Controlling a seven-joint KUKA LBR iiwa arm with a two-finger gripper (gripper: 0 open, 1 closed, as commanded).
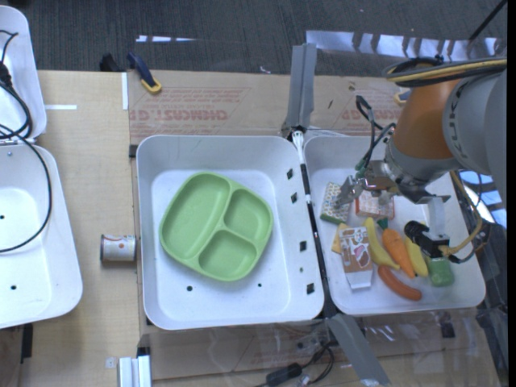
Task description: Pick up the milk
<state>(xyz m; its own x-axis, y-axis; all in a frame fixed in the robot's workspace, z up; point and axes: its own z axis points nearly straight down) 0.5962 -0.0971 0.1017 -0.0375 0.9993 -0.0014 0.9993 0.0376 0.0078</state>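
A: Where's the milk sitting?

B: It's lying in the right bin, front-left part, carton top pointing toward the near rim. A banana, carrot and sausage are crowding just beside it.

A: And the hand?

B: It's hovering over the back of that bin, near a small box. Wrist and cables are covering it, so I can't tell if it's wide or narrow.

A: Left bin?

B: It's carrying a green divided plate. A small can is lying on the worktop just outside.
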